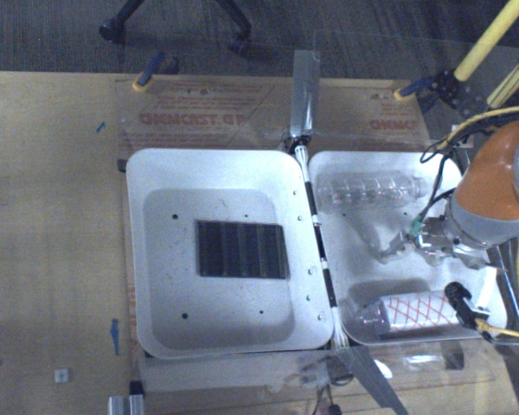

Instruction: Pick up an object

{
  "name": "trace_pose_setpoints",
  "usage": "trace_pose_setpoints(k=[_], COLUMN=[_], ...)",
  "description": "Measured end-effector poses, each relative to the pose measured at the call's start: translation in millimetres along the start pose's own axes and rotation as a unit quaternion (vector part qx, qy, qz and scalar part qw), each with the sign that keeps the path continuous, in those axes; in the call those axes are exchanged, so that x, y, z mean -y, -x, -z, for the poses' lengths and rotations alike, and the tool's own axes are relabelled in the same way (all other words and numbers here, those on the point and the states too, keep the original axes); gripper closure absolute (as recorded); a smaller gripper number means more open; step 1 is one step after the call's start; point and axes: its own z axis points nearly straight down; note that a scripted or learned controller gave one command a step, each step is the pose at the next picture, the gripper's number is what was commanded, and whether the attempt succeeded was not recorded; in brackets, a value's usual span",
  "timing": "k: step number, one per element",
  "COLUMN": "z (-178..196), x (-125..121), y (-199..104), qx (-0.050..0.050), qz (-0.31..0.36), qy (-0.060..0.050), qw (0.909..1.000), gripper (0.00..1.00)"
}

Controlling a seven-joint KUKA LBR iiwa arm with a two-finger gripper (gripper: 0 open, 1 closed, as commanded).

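Clear bottle (pixel 369 190) beside fingers (pixel 396 247)

The bottle (pixel 370 190) is clear plastic with a ribbed body; it lies on its side along the far wall of the right bin (pixel 356 232), its length running left to right; the pouch (pixel 408 312) is white with a red lattice print and a clear end at its left; it lies flat by the near wall of the same bin, tilted slightly; the two lie well apart.
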Motion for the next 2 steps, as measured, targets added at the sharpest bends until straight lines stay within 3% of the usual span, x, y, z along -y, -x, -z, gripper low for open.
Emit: trace_pose_setpoints(k=[1,2], z=[-0.6,47.7], x=[-54.6,-68.6], y=[-9.4,24.7], qx=[0.0,0.001], qz=[0.027,0.036], qy=[0.0,-0.003], qw=[0.9996,0.9994], gripper=[0.0,0.0])
